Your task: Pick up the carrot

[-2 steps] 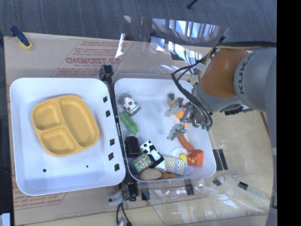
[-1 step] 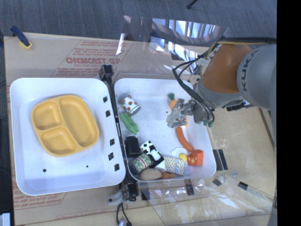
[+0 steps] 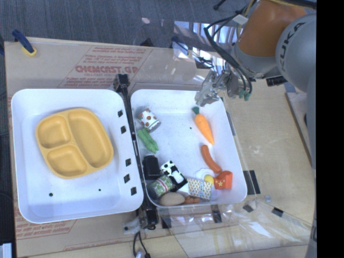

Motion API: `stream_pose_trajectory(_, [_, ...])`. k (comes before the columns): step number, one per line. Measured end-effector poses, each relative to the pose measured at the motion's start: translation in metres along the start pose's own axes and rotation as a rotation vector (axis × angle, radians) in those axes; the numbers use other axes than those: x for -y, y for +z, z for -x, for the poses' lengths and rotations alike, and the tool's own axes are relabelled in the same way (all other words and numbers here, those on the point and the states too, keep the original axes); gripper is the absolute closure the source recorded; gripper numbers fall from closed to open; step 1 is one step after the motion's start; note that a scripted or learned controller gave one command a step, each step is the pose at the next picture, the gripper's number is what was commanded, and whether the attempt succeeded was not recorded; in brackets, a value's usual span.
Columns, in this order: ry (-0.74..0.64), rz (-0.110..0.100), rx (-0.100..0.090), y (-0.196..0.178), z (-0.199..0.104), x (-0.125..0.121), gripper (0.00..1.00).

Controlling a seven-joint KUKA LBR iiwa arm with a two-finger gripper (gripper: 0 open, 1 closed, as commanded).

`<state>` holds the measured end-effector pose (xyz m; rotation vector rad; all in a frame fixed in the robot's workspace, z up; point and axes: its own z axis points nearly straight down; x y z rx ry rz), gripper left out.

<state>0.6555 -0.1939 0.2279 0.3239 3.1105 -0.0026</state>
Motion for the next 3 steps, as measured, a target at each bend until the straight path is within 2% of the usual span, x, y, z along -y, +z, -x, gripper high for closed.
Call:
stream_pose_trajectory(1, [-0.111, 0.002, -0.023, 0.110, -0.073, 0.018, 1.00])
stream_pose_trajectory(2, [-0.452, 0.004, -0.013, 0.134, -0.085, 0.033, 1.00])
stream_pose_trajectory(3, [-0.342, 0.002, -0.006, 0.073, -0.041, -0.006, 1.00])
